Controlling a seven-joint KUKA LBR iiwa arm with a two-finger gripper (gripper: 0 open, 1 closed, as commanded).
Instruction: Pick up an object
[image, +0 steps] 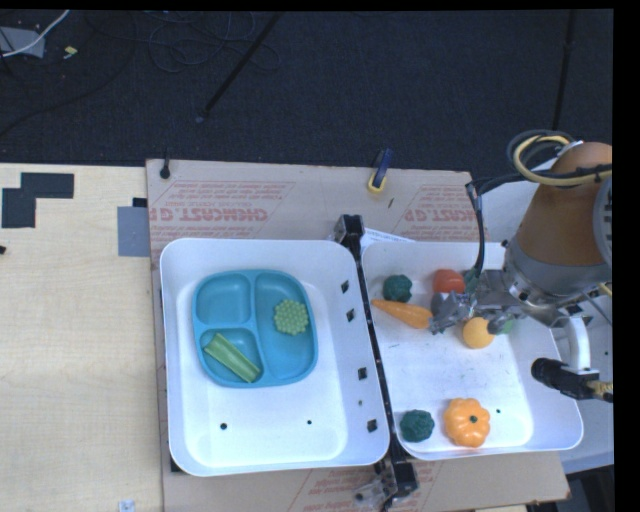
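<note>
Nearest the camera, at the right bin's front edge, sit an orange pumpkin and, just left of it, a dark green broccoli piece. Farther back in that bin, about mid-depth, a small yellow round fruit lies just beside the gripper, on its near right side. Gripper is low over the bin floor, reaching in from the right below the grey arm with its orange band; whether its fingers are spread or closed cannot be told from this angle, and no object is seen between them. An orange carrot lies flat just left of the gripper, its thick end near or touching the fingers' area. Behind the carrot is a second dark green broccoli piece, and a red item sits just behind the gripper, partly hidden. Left of the right bin, the left bin holds a blue divided plate carrying a green bean pod in its near compartment and a green round cluster in its right compartment.
</note>
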